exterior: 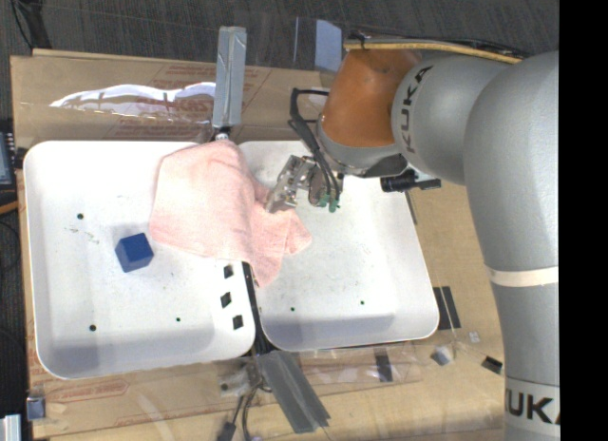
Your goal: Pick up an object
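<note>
The pink cloth (220,203) lies draped over the wall between the two bins, its long axis running from 10 to 4 o'clock. The pincer (288,187) hangs at its 3 o'clock edge, touching the fabric; whether it pinches the fabric I cannot tell. The blue cube (134,251) sits well apart, at 8 o'clock.

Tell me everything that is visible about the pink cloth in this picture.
The pink cloth is a soft, crumpled piece of fabric, pale pink with folds and creases. It lies draped over the raised divider where the two bins meet: most of it rests in the left bin, and one corner hangs into the right bin. Its upper edge reaches the far rims. The gripper is at its right edge, seemingly touching it; whether it holds the fabric cannot be told. The blue cube lies apart, to its left.
</note>
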`<action>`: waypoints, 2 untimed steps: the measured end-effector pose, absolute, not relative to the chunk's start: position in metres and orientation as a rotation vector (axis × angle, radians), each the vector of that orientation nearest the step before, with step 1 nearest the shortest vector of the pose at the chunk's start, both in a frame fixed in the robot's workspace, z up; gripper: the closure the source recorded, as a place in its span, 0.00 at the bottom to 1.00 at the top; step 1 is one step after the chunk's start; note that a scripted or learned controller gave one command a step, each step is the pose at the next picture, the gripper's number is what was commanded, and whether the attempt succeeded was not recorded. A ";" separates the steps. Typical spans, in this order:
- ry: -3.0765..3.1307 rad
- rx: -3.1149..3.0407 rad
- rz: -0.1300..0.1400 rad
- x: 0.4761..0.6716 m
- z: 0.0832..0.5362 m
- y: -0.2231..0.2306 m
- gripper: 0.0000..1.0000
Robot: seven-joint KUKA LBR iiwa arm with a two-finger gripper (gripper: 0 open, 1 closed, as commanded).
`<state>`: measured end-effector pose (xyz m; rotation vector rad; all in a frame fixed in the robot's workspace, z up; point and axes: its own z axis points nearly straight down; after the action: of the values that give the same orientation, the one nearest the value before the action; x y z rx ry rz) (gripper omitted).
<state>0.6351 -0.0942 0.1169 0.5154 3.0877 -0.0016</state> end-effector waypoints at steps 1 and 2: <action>3.088 0.515 -0.002 0.635 0.117 -0.094 0.00; 3.107 0.431 -0.001 0.645 0.093 -0.107 0.00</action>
<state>0.6452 -0.1074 0.0930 0.4308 3.1070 -0.0006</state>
